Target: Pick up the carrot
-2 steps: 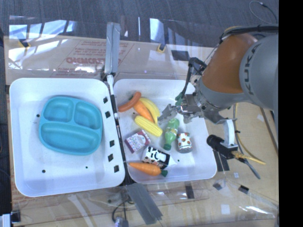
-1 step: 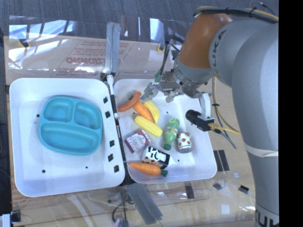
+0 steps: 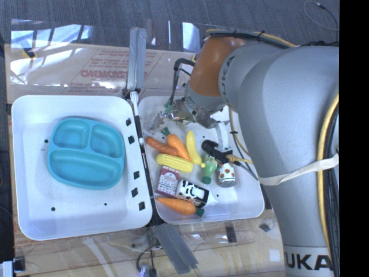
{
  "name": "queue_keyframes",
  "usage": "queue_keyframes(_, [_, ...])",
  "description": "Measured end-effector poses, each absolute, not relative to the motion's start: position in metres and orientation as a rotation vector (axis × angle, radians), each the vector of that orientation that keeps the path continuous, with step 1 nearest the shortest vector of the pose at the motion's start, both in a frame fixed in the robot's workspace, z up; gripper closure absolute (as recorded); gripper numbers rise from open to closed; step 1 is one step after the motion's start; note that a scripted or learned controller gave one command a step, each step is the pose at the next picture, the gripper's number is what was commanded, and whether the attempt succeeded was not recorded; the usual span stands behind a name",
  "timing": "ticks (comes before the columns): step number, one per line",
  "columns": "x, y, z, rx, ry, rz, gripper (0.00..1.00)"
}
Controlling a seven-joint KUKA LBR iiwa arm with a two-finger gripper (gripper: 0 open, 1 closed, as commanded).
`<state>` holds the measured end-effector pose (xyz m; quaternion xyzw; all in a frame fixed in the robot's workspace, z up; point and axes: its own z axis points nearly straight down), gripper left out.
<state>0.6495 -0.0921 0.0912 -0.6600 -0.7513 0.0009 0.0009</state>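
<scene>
Two shallow white bins side by side on the surface: left bin [image 3: 23,172] carrying a blue divided plate [image 3: 86,153], right bin [image 3: 253,198] crowded with toy food. Carrots in more than one spot: a pair of orange carrots [image 3: 168,147] lying crossed near the upper middle of the right bin, and another carrot [image 3: 177,205] along the front wall, touching a dark packet [image 3: 193,191]. Just beside the pair, a corn cob [image 3: 174,163] and a yellow banana [image 3: 192,148]; further right, a small jar [image 3: 226,176]. End effector [image 3: 167,117] low at the back left corner of the right bin, just above the crossed carrots; opening impossible to tell among the metal parts, nothing visibly held. Likely trouble: fingers closing on two carrots at once, or nudging banana or corn instead, owing to tight packing. Also a risk of striking the bin's divider wall, given the close corner position.
</scene>
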Motion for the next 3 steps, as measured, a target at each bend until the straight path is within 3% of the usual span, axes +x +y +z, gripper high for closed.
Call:
queue_keyframes(1, [0.65,-0.091,0.101,-2.066,-2.364,0.003,1.0])
queue_keyframes(2, [0.632,-0.071,0.192,-2.146,-2.293,0.003,1.0])
queue_keyframes(3, [0.657,-0.079,0.213,-2.109,-2.327,0.001,1.0])
